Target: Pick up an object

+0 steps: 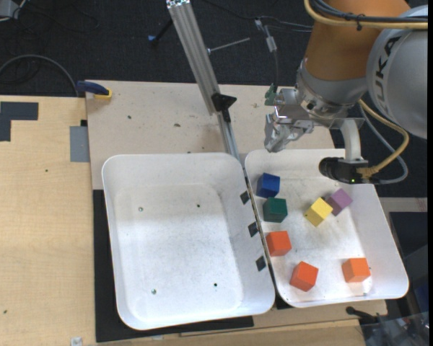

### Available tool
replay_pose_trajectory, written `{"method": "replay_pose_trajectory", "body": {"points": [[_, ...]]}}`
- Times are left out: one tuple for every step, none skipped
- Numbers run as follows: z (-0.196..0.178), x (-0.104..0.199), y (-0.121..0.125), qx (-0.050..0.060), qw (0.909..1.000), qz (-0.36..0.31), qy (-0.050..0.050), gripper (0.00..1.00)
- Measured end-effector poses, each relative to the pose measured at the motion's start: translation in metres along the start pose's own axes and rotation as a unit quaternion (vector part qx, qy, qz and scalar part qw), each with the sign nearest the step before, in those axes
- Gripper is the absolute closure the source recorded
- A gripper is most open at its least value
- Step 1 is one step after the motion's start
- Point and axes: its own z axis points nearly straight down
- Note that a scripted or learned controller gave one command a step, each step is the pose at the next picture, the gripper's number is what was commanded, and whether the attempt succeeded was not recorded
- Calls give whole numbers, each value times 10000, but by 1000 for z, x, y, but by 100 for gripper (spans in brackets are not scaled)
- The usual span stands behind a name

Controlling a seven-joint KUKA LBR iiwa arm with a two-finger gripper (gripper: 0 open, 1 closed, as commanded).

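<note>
From my station I judge the pick barely begun: nothing is lifted, and every cube sits on the floor of the right bin [390,265]. My claw [280,137] hangs above that bin's far left corner, and I cannot tell how its jaws stand from this slant; I see nothing between them. Closest below it sits the blue cube [268,184], with the dark green cube [276,209] just beyond it toward me. Off to the claw's side lie the yellow cube [320,212] and the purple cube [340,200], touching. Farther out are three orange cubes [278,243]. The descent, the closing and the lift are all left; the blue one looks the likeliest target.
</note>
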Motion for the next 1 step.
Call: {"method": "replay_pose_trajectory", "body": {"points": [[103,77,26,25,10000,13,-9,100]]}}
